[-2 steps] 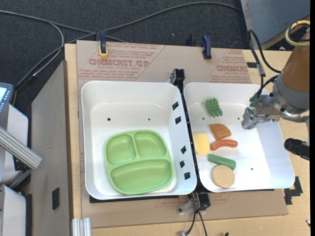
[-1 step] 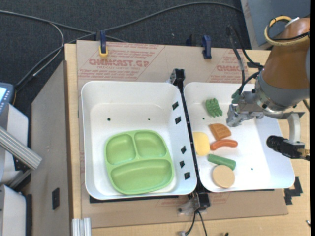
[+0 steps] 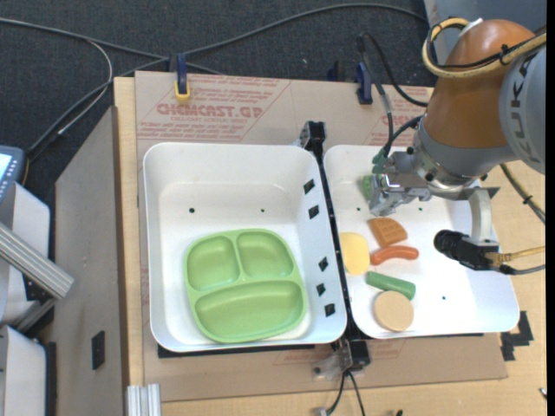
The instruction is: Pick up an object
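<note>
Over the right bin (image 3: 468, 306), toward its 12 o'clock end, the gripper (image 3: 395, 196) hangs low on the arm (image 3: 473, 85), which reaches in from 3 o'clock. How wide the gripper is open: cannot tell, its tip is a blur of metal against the white floor. Nothing visibly held. Small green piece (image 3: 369, 184) sits just at its 9 o'clock, partly hidden, contact unclear. Orange waffle piece (image 3: 388, 230) lies just at its 6 o'clock, apart from it; likely the pick target, being closest under the tool, but that's a guess. Rest of the toy food is bunched along the bin's 9 o'clock side: yellow piece (image 3: 354, 252) against the wall, red sausage (image 3: 395, 254) just at 6 o'clock of the waffle, green pickle (image 3: 390, 283) past that, tan round disc (image 3: 394, 311) at the 6 o'clock end. They lie loose and flat, near each other, so a drop onto one risks nudging a neighbour. Left bin (image 3: 225, 185) holds a green divided tray (image 3: 247, 306), well apart from the arm. Pick not yet made.
</note>
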Controlling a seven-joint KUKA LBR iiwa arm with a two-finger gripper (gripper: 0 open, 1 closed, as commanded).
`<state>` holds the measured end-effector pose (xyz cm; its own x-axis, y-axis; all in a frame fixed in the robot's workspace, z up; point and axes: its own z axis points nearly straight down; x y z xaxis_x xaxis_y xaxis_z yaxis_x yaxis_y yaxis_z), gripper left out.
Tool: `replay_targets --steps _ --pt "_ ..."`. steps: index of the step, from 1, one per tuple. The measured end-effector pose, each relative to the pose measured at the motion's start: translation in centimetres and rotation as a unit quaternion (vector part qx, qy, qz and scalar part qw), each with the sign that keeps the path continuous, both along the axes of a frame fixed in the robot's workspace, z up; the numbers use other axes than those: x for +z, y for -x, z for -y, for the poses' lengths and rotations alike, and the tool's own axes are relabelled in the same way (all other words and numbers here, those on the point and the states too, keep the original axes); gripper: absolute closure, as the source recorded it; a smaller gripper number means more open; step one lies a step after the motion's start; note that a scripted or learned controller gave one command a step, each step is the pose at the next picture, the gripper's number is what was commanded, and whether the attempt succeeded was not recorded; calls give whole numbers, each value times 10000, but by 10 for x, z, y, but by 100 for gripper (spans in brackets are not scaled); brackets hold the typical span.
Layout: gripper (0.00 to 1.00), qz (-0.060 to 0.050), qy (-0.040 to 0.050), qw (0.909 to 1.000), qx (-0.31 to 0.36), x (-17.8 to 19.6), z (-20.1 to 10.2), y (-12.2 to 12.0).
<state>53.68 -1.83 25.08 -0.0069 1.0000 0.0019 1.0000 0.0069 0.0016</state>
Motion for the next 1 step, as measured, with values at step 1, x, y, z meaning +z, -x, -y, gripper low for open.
replay_targets --steps 1 --pt "100 -25 2 10000 -11 -17 -51 -5"
